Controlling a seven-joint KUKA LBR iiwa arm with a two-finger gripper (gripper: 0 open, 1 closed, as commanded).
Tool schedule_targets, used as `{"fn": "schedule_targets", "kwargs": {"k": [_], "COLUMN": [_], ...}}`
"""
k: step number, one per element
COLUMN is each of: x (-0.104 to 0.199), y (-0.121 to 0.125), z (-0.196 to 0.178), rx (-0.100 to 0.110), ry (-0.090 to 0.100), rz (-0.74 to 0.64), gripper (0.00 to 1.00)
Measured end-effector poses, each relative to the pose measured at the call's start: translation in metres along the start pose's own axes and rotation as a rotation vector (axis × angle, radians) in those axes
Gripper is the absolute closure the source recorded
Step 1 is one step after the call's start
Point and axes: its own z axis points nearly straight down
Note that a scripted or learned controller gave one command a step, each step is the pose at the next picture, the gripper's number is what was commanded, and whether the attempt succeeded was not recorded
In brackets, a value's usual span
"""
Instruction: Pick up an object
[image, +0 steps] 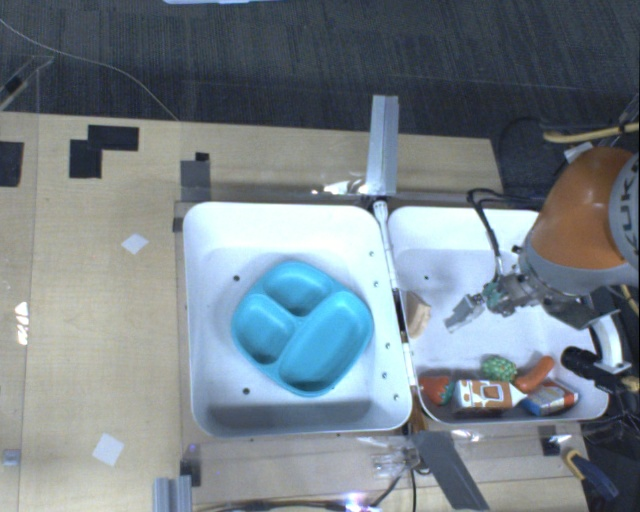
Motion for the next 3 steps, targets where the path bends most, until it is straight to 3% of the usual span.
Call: {"fn": "schedule_targets", "kwargs": {"k": [1, 2, 3], "x": [-0.048, -0.085, 0.012], "y": [-0.059, -0.069, -0.014], "z": [-0.009, 0.054, 0.061], "rx": [0.000, -0.008, -0.023], "ry": [0.000, -0.004, -0.009], "rz": [-0.070, 0.103, -0.012], "gripper": [0.00, 0.00, 0.00]}}
